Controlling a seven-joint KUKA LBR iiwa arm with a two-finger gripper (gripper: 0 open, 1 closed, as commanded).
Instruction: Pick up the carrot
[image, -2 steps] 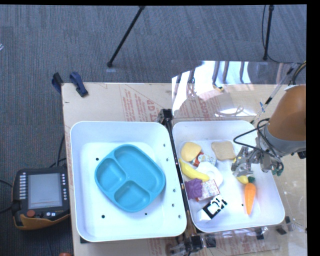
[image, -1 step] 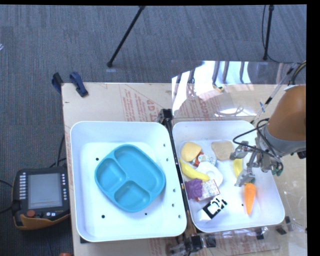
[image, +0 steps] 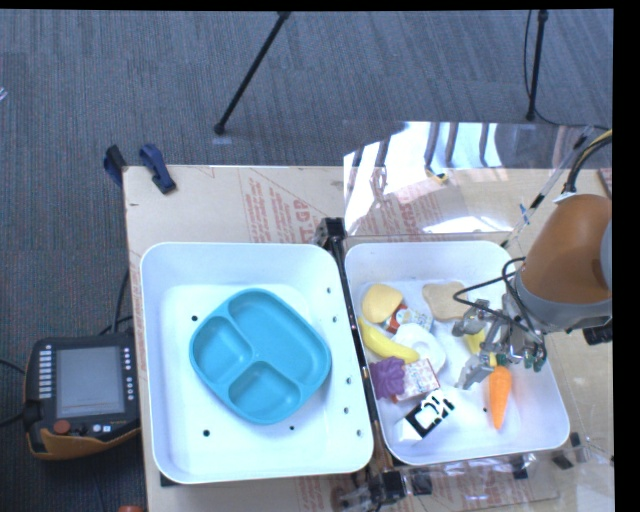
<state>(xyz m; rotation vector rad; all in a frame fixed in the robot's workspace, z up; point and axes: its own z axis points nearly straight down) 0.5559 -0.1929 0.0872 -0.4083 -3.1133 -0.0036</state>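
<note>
So the biggest things here are the two shallow white plastic bins. The left bin (image: 160, 300) has just a light blue three-compartment plastic plate (image: 260, 354) lying flat in the middle. The right bin (image: 545, 425) is the busy one: yellow toy banana (image: 385, 344), round yellow fruit (image: 381, 301), tan bread-shaped piece (image: 441, 299), purple grape bunch (image: 389, 378) next to a small printed box (image: 420, 378), and a black-and-white tag card (image: 431, 414). The grey arm's metal two-finger gripper (image: 497, 358) sits right above the top end of the small orange toy carrot (image: 498, 396), which lies near the right wall, probably lined up for a grab. Honestly can't tell if it's clamped on it or not
</note>
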